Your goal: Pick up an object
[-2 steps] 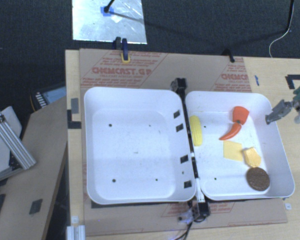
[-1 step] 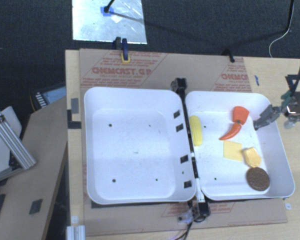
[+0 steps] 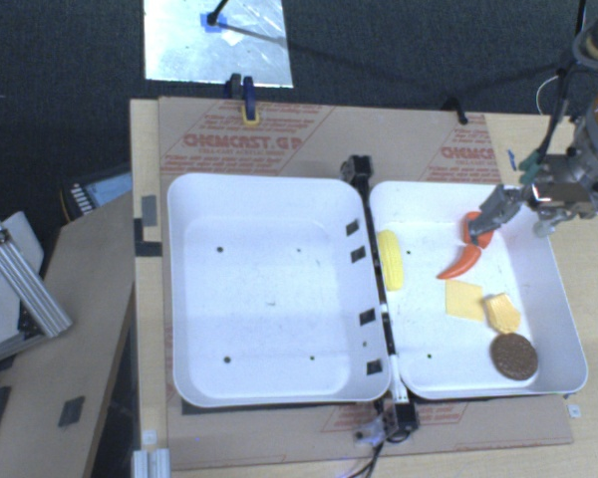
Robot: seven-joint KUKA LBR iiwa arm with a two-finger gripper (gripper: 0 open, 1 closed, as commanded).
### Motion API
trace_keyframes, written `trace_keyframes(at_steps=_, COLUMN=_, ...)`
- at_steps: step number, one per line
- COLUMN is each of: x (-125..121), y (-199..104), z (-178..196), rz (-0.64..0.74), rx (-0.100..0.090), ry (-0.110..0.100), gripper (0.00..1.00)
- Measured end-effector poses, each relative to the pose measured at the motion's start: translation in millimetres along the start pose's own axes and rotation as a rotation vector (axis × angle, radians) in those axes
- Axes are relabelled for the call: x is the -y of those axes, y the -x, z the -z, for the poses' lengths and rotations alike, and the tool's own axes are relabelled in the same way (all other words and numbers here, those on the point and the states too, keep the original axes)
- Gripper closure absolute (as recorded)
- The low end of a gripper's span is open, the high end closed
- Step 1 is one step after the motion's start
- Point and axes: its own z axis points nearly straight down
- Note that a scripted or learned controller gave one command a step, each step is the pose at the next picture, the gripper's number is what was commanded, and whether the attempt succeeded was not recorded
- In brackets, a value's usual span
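Observation:
The right bin (image 3: pixel 568 352) holds a yellow corn cob (image 3: pixel 390 258), a curved orange-red chili pepper (image 3: pixel 464 257), a pale yellow cheese slice (image 3: pixel 463 300), a small yellow chunk (image 3: pixel 502 313) and a round brown cookie (image 3: pixel 515 356). My gripper (image 3: pixel 519 217) hangs over the bin's far right part, open. Its left finger (image 3: pixel 495 210) sits right at the pepper's red upper end; whether it touches is unclear. Nothing is between the fingers.
The left bin (image 3: pixel 179 267) lies beside the right one, with a black hinge strip (image 3: pixel 375 287) between them. Both rest on a cardboard sheet (image 3: pixel 279 137). A yellow clamp (image 3: pixel 247 103) and a shiny metal plate (image 3: pixel 219 28) are at the back.

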Motion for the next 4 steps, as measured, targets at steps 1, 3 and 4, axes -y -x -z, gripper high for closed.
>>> trace_keyframes(at_steps=1, x=-1, y=-83, z=93, rz=0.001, rx=-0.002, ry=0.005, gripper=0.0)
trace_keyframes(at_steps=3, x=-1, y=-107, z=127, rz=-0.007, rx=0.001, ry=-0.006, gripper=0.0)
trace_keyframes(at_steps=4, x=-2, y=-108, z=138, rz=-0.001, rx=0.0, ry=-0.003, gripper=1.0)
